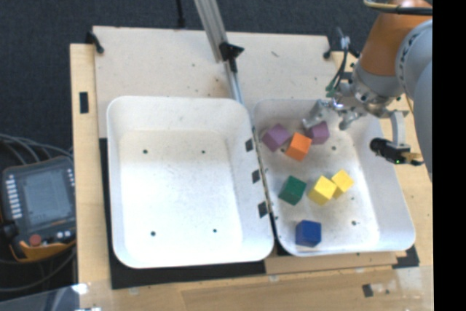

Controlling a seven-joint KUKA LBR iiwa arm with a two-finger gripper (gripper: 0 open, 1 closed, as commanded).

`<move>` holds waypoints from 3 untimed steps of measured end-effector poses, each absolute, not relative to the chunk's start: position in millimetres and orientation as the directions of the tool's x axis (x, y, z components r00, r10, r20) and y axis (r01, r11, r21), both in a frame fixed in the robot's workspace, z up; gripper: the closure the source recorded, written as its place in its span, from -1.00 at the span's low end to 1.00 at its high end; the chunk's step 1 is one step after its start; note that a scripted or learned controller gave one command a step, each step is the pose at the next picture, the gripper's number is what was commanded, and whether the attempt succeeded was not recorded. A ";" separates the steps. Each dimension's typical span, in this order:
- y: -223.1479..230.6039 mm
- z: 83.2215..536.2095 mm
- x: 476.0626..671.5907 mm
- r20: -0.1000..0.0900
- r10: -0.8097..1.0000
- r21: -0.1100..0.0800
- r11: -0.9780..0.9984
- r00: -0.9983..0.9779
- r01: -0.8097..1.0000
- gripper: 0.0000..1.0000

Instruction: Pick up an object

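Arm in from right, orange band above wrist, gripper (pixel 325 115) low over far end of right bin (pixel 386 189), tool slanted toward bin centre. Gripper state: can't tell, tool too small and cluttered at this res. Nothing visibly clamped, so not calling a grasp. Nearest candidate: purple cube (pixel 319 132), right under / just beside tool tip, contact unclear. Orange cube (pixel 298 146) touching or nearly touching it on near side, second purple cube (pixel 275 137) just left of orange, so three packed in a tight cluster, prob. why approach comes from far-right side where there's free floor. Rest of blocks spread nearer: green cube (pixel 293 190), two yellow cubes (pixel 332 186) side by side, blue cube (pixel 308 232) near front wall, all well apart from tool. Left bin (pixel 124 149) beside it, likely drop side. Judgement: at descend/align stage on far purple cube, pick not confirmed. Risk: neighbour orange block crowding one side, could jam or get shoved; slanted tool could nudge cube instead of straddling it.
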State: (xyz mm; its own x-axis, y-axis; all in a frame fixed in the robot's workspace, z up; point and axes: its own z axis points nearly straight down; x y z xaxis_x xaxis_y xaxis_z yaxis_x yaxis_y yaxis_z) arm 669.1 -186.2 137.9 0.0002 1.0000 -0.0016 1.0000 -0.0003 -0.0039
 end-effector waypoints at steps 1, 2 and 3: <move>-186.7 95.3 668.8 -0.001 1.000 -0.002 0.000 0.000 1.000 -1.00; -188.0 109.9 670.7 -0.004 1.000 0.005 0.001 -0.001 1.000 1.00; -180.4 160.0 674.1 -0.002 1.000 0.007 0.002 -0.002 1.000 1.00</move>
State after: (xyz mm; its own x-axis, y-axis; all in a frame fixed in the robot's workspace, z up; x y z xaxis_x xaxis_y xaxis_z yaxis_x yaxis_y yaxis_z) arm 674.1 -180.4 160.0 -0.0024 1.0000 -0.0017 1.0000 0.0024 0.0066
